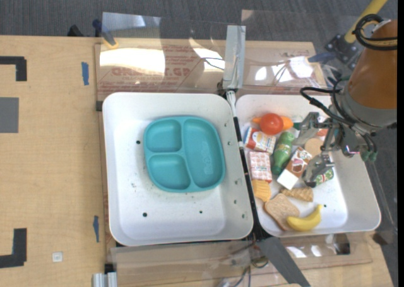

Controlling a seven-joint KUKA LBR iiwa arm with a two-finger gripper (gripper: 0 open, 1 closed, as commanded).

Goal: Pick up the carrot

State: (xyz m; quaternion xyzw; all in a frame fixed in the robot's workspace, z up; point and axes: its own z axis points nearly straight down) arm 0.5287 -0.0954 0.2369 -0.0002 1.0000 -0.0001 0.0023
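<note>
Over the right bin (360,207), arm (377,71) reaches in from the right, orange band above the wrist, pincer (317,147) low over the toy food pile. Fingers dark and cluttered against the items; can't tell if they're open or closed, nothing clearly between them.

Carrot (285,121): orange strip at the far-left part of the right bin, lying just behind and touching the red tomato (272,123). Apart from the pincer, left and far of it.

Other items in that bin: green bottle-shaped piece (284,148) right of the tomato's near side, red-and-white packet (260,166) against the left wall, bread slice (281,207) and banana (304,219) at the near end.

Left bin (120,204) holds a teal divided plate (184,152), three compartments, roughly centred.

Both bins sit side by side on the tan counter (44,153). Clear plastic sheeting (164,58) on the far side.
</note>
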